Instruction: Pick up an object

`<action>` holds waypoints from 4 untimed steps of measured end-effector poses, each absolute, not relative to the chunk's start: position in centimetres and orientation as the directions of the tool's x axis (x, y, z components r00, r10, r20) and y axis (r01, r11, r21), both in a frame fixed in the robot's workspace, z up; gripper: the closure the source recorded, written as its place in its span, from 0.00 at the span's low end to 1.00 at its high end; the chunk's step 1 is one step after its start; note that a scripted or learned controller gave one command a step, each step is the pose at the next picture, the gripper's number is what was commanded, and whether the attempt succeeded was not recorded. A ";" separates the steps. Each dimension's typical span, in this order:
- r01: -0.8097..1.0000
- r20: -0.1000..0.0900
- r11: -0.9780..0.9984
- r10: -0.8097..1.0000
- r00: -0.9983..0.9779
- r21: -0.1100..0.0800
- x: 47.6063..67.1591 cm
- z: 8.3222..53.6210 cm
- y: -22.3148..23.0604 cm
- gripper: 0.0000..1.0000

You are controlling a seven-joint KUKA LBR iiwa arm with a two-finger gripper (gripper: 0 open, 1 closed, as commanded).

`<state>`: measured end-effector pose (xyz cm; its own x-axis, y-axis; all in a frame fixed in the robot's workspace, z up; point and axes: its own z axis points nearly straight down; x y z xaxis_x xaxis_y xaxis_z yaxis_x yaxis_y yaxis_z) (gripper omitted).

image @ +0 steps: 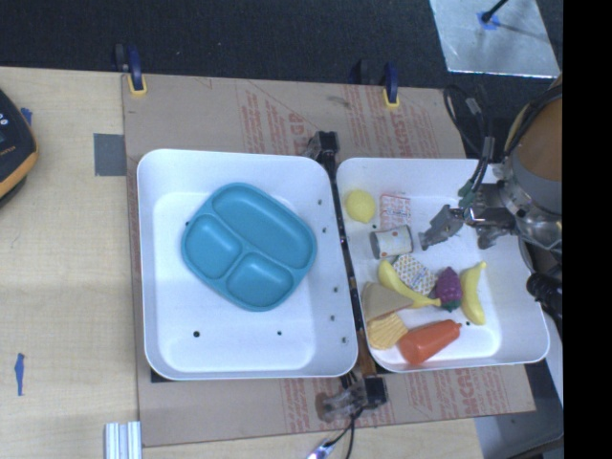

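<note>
Toys [421,290] crowded against bin [512,352] edge

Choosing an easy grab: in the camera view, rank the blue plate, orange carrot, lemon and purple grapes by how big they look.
Largest to smallest:
1. blue plate, by far
2. carrot
3. lemon and grapes, which look about alike, so I won't rank them.

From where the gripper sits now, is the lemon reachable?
Probably yes. The gripper hovers in the right bin, and the lemon lies apart near the bin's upper left corner with nothing on top of it.
</note>
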<state>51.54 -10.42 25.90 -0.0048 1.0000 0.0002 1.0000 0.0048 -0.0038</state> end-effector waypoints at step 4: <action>1.000 -0.007 0.004 1.000 -0.004 0.013 52.1 9.6 -9.6 0.00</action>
<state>52.11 -9.59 9.58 -0.0037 1.0000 -0.0065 0.9999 0.0038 0.0126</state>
